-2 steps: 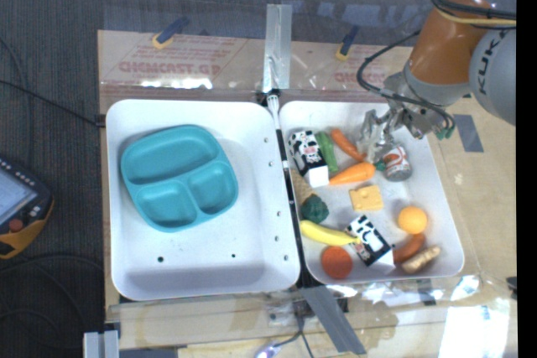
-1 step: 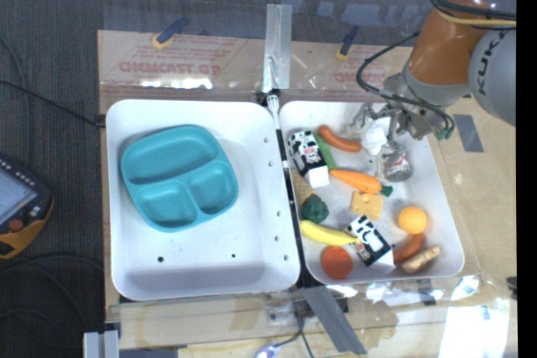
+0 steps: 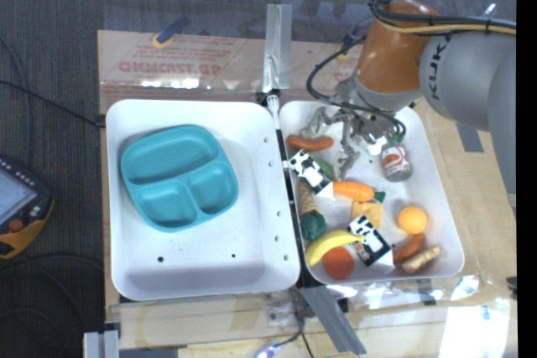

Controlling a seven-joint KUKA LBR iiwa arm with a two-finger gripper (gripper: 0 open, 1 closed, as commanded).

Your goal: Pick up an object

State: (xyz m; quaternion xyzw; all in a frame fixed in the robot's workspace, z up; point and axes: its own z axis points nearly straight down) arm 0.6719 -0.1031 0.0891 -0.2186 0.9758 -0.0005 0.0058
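Note:
The right bin holds several toy foods. Among them are a brown sausage, a small can, a carrot, an orange, a banana and a red tomato. Two black-and-white tagged blocks lie between them. My gripper hangs under the orange wrist band over the bin's far end, between the sausage and the can. It is open and holds nothing.
The left bin holds a teal divided plate. A metal divider post stands behind the seam between the bins. A green piece, a cone and a tan root crowd the right bin.

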